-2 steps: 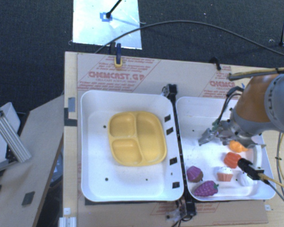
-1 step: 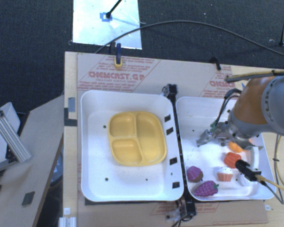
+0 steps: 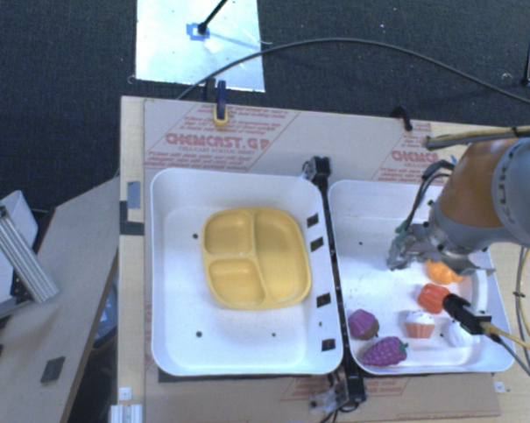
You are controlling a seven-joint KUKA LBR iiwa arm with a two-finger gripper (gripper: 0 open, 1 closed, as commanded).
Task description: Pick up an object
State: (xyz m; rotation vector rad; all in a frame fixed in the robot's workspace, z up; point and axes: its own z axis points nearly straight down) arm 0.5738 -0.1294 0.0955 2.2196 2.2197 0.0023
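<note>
Purple grapes lie low — gripper well above, apart.

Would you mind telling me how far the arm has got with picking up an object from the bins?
Nothing looks picked up yet. The gripper is low over the right bin, beside the orange toy; whether it holds anything cannot be told. The red toy, cupcake, purple berry and purple toy lie in that bin, and the yellow tray in the left bin. Grasping and lifting remain.
</note>
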